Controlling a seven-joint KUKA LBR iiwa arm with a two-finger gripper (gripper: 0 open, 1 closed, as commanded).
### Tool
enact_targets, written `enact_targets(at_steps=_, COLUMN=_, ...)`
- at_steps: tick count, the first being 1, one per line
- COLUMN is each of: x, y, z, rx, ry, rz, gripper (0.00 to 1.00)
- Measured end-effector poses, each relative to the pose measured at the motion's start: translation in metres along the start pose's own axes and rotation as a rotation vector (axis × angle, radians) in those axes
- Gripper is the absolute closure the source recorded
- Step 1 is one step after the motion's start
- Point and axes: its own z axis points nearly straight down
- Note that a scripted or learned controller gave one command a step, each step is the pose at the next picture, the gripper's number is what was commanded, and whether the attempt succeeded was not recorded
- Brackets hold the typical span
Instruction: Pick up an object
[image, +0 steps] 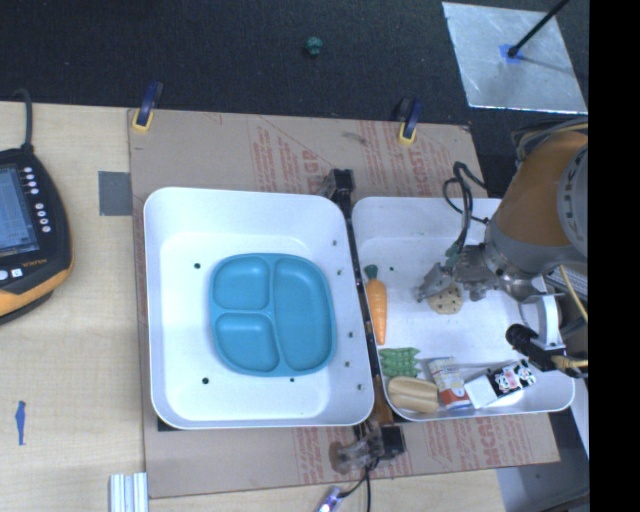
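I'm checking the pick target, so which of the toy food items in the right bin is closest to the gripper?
The cookie, round and tan with dark chips, right at the gripper. The carrot lies along the bin's left wall; the bread roll sits at the front edge.

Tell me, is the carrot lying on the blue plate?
No, the carrot lies in the right bin along its left wall, while the blue plate sits in the left bin.

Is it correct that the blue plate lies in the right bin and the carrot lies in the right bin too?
Not fully. The camera view shows the blue plate in the left bin, not the right one. The carrot does lie in the right bin, along its left wall.
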Motion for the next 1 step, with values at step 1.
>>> enact_targets(at_steps=1, x=0.0213, y=0.0376, z=0.0123, rx=-0.001, ry=0.000, rz=0.001, gripper=0.00)
